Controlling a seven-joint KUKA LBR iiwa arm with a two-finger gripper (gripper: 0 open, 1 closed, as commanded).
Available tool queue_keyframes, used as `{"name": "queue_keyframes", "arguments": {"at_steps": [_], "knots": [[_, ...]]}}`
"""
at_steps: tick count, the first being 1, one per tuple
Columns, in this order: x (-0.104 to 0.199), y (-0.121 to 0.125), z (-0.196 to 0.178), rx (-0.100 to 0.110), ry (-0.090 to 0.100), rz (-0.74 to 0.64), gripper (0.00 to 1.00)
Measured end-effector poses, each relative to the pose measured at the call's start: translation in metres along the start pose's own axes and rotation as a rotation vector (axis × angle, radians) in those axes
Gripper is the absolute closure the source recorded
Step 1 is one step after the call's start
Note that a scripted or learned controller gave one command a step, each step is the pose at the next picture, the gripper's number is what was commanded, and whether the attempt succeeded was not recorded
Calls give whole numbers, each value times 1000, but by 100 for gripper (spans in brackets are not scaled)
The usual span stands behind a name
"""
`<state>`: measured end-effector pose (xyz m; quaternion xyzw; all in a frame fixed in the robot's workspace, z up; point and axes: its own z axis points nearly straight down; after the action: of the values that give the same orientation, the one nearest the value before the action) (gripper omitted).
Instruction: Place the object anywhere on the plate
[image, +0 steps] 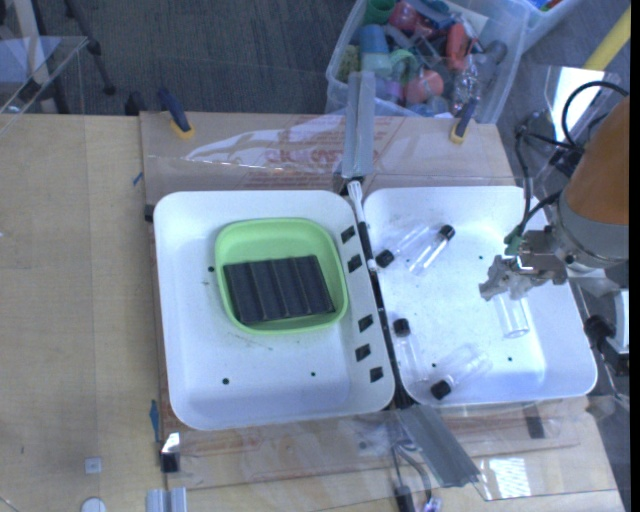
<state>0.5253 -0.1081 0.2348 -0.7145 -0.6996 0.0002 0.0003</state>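
A green plate (278, 240) with a dark ridged insert (278, 288) sits in the left white bin (190, 330). Several clear vials with black caps lie in the right bin (560, 370): two near its back left (424, 244), one by the divider (404, 346), one at the front (462, 362). Another clear vial (515, 316) lies at the right side. My gripper (500, 281) hangs over the right bin, just above and to the left of that vial. Nothing visibly sits in its grasp.
A grey divider with black clips (360, 290) runs between the bins. A clear tub of coloured toys (425, 45) stands behind them. Cables (545, 160) and the arm's body (600, 190) crowd the right edge. Clamps (178, 118) sit on the bench's back edge.
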Motion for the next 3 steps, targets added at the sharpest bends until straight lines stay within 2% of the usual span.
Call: {"name": "queue_keyframes", "arguments": {"at_steps": [1, 2, 3], "knots": [[0, 0, 0, 0, 0, 0, 0], [-49, 59, -80, -3, -2, -90, 0], [-91, 119, -61, -3, -3, -36, 0]]}}
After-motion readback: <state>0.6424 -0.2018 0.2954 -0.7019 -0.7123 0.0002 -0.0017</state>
